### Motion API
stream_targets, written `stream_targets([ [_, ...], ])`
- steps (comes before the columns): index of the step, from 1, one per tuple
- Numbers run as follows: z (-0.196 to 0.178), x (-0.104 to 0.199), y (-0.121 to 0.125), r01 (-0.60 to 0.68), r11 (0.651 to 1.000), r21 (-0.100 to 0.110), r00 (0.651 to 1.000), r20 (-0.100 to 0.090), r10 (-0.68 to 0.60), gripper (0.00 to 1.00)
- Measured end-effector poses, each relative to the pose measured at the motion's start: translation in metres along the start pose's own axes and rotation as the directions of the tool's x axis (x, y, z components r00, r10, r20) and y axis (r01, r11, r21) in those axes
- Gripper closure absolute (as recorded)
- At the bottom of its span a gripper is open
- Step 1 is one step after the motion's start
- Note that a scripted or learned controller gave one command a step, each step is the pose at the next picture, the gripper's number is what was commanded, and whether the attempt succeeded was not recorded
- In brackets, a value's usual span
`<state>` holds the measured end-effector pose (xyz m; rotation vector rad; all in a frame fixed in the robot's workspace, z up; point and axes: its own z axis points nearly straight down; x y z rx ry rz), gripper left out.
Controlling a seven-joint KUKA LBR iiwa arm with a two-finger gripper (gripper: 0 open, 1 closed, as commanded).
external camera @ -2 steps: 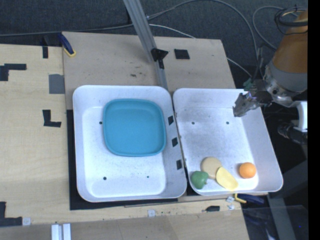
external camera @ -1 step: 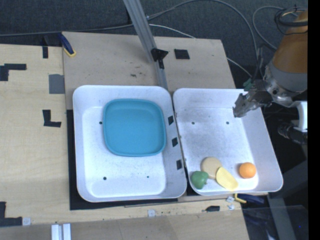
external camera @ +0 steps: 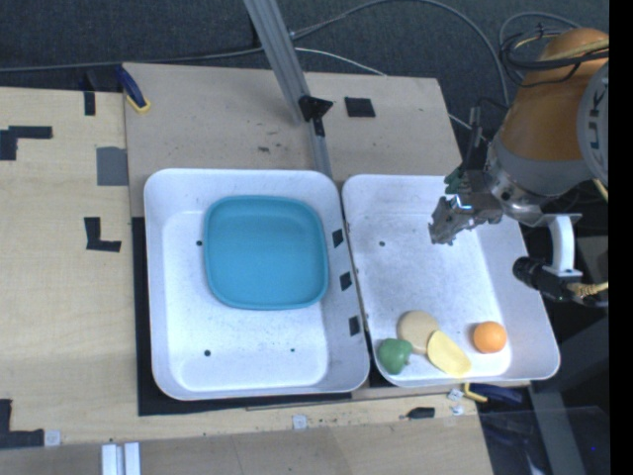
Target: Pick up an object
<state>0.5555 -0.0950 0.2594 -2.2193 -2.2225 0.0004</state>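
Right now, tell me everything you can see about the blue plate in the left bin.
The blue plate is a rounded-square dish in light turquoise, seemingly smooth plastic, with a slightly raised rim and a shallow flat well holding nothing. It lies flat and right way up on the floor of the left bin, toward that bin's far side and roughly centred between its side walls. Only the bin floor touches it. The tool hangs over the other bin, well apart from it.

Arm enters from 3 o'clock, orange band at upper right, wrist angled down toward 8 o'clock. Gripper sits low at the arm's end, pointing downward. Nothing visible between its tips. Finger spacing unresolved.
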Motion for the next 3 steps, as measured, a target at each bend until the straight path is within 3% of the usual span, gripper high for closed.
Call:
stream_targets([
  [3, 0.028, 0.162, 0.0, 0.0, 1.0, 0.0, 1.0, 0.0, 0.0, 1.0],
])
